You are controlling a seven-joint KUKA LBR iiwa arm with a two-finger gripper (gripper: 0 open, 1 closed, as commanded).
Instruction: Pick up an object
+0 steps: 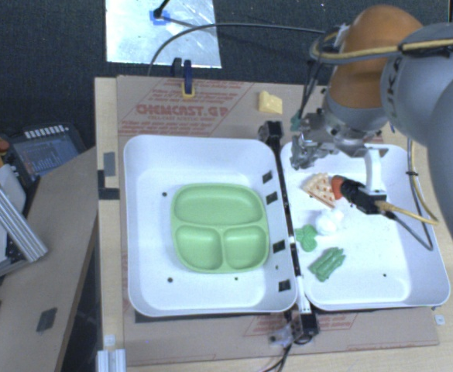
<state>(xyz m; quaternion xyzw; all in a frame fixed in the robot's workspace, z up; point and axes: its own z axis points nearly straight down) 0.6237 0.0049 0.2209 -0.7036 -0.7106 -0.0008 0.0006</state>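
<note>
Grey gripper (303, 155) above right bin (412, 285)

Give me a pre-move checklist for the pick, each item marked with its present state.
1. Items lie in the right bin: ok; pizza slice, green pieces, white piece.
2. End effector above the right bin: ok, at its upper left corner.
3. End effector open or shut: cannot tell.
4. Item held: cannot tell.
5. Green tray in the left bin, apart from the pick area: ok.

Red "CHEMCAST" lettering on the cardboard sheet (211, 99) under the bins.
</note>
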